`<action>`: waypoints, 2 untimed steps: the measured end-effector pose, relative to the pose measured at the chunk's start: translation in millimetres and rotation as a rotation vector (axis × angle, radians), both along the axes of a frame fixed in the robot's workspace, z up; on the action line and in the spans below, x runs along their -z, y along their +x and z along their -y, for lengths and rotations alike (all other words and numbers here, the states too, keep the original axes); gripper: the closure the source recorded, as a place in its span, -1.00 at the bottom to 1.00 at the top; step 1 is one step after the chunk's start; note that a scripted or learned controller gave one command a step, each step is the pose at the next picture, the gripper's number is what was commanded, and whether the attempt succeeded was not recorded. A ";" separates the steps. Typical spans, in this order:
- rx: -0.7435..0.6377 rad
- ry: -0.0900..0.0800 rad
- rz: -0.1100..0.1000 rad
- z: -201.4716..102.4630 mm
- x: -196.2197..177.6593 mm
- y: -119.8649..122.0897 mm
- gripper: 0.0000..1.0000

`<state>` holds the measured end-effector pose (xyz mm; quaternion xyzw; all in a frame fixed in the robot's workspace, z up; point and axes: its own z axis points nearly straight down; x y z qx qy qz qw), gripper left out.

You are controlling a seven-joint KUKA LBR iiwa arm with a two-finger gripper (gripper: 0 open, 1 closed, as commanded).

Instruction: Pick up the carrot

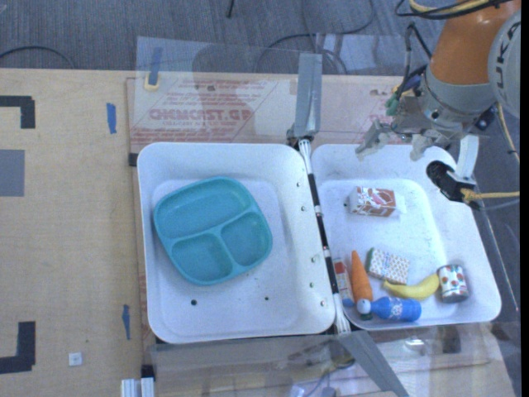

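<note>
The tool (402,143) hangs over the far rim of the right bin (488,292), below the arm's orange band (474,31), with its two fingers spread apart and nothing between them; one fingertip (366,145) points toward the divider between the bins. The carrot (360,278) lies well apart from the tool, toward the near edge of the same bin and a little to the tool's left in the view, close to the bin's left wall, its narrow tip pointing away from the camera. Between the tool and the carrot sits a small red-and-white carton (374,202), just in front of the tool. Beside the carrot, on the side away from the wall, rests a checkered packet (388,265), and nearer the camera than that a banana (413,288). A blue bottle (390,308) lies just past the carrot's thick end, along the bin's near rim, and a small can (451,282) stands to the right of the banana. Across the divider from the tool, the left bin (165,304) holds a teal divided plate (212,230). Both bins rest on the light wooden surface (66,222).
</note>
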<state>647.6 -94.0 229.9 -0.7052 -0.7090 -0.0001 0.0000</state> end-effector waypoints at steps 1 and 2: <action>-0.210 0.000 0.000 -22.3 12.2 -95.6 -1.00; -0.204 -0.001 0.004 -19.6 2.1 -94.8 1.00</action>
